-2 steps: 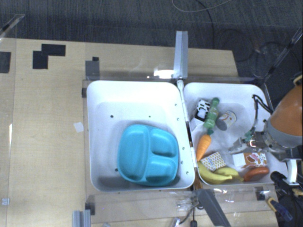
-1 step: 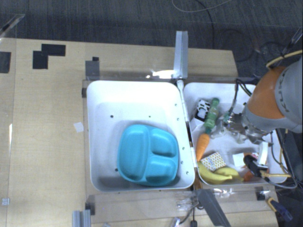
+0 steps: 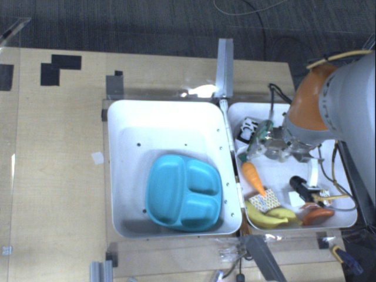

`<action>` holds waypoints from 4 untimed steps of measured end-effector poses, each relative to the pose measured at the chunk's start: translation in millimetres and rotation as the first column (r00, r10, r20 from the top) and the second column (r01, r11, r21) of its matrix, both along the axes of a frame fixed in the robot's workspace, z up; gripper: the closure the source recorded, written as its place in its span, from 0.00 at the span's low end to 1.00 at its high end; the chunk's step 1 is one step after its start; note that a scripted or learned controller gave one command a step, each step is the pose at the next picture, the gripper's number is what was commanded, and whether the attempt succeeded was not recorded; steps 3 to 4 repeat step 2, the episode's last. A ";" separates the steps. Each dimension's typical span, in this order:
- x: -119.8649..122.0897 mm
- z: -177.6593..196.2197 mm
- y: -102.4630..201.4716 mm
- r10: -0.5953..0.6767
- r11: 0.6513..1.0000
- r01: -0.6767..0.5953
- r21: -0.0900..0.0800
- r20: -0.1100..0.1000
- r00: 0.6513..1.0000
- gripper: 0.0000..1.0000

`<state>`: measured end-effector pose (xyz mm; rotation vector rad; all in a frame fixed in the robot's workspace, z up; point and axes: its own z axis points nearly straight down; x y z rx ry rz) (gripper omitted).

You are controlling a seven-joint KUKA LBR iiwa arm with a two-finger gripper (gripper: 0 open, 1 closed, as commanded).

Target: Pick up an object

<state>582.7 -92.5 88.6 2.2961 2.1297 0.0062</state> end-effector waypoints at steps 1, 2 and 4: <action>80.8 -2.5 -13.7 0.191 0.982 -0.191 0.003 -0.026 0.981 0.00; 82.6 7.2 -10.8 0.202 0.979 -0.201 0.003 -0.025 0.979 1.00; 82.6 7.2 -10.8 0.202 0.979 -0.201 0.003 -0.025 0.979 1.00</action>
